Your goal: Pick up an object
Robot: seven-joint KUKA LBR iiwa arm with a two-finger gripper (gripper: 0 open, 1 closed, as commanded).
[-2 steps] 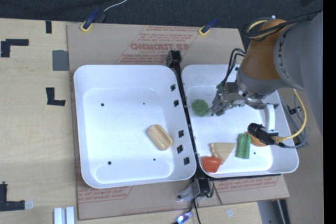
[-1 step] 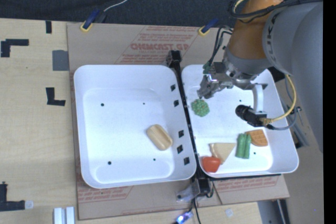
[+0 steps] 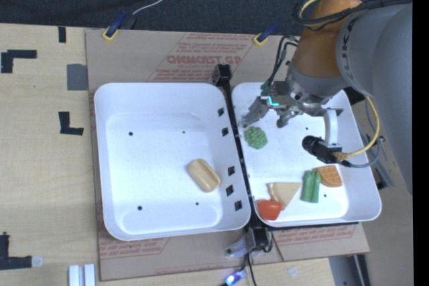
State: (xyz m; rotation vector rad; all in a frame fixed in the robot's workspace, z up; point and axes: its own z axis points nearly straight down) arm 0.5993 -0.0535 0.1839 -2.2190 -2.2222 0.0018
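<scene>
The arm (image 3: 348,43) reaches in from the right over the right bin (image 3: 362,211), its orange band above the wrist. The gripper (image 3: 268,114) hangs over the upper left part of that bin with its two fingers spread apart and nothing between them; one finger (image 3: 253,112) points down toward the divider, the other (image 3: 287,116) lies further right. Just below the left finger a green broccoli (image 3: 256,138) rests on the bin floor, close to it but apart. Lower in the same bin lie a pale wedge (image 3: 285,192), a red piece (image 3: 269,209) touching the wedge's lower left, an upright green block (image 3: 310,185) and an orange cracker (image 3: 330,176) just beside it. The left bin (image 3: 110,144) holds a tan bread roll (image 3: 203,174) near its right side. Both bins sit on cardboard (image 3: 194,57) laid on the table (image 3: 40,164).
</scene>
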